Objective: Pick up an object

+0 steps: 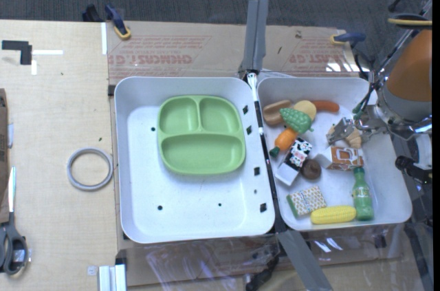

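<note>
The right bin point(392, 176) holds several toy foods. Along its far side lie a brown bun point(273, 112), a yellow piece point(305, 108), an orange carrot point(327, 105) and a knobbly green piece point(297, 120). Below these sit a small orange point(285, 139), a cow-patterned box point(298, 152) and a brown ball point(311, 169). My gripper point(342, 131) hangs low over the bin's right middle, just above an orange-and-white carton point(344, 157), with a tan piece point(355, 139) right beside it. A green bottle point(361, 195), a yellow corn cob point(333, 215) and a checkered cracker point(306, 200) lie near the front.
The left bin point(137, 166) holds a green divided plate point(201, 134). A grey divider post point(256, 35) rises between the bins at the back. A ring of tape point(90, 168) and scissors point(12, 241) lie on the bench to the left.
</note>
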Available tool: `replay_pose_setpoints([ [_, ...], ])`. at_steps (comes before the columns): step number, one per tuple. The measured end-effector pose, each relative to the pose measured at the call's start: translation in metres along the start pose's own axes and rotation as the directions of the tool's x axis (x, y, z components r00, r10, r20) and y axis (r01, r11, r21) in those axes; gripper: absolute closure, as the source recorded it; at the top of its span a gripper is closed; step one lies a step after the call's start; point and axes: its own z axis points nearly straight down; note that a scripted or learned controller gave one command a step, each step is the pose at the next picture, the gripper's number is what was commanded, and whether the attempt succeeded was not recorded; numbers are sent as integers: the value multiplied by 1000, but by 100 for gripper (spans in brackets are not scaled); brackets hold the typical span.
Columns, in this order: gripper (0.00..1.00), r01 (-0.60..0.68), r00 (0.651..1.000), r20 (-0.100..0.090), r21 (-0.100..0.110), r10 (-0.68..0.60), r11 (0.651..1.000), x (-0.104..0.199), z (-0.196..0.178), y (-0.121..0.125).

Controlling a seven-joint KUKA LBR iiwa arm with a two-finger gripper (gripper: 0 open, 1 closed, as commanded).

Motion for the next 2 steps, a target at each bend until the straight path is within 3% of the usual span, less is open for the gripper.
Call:
replay_pose_setpoints([
  [1, 100, -3, 1000, 6, -3, 3, 1000, -3, -9, 0],
  [2, 100, 41, 999, 11, -2, -41, 999, -8, -38, 14],
])
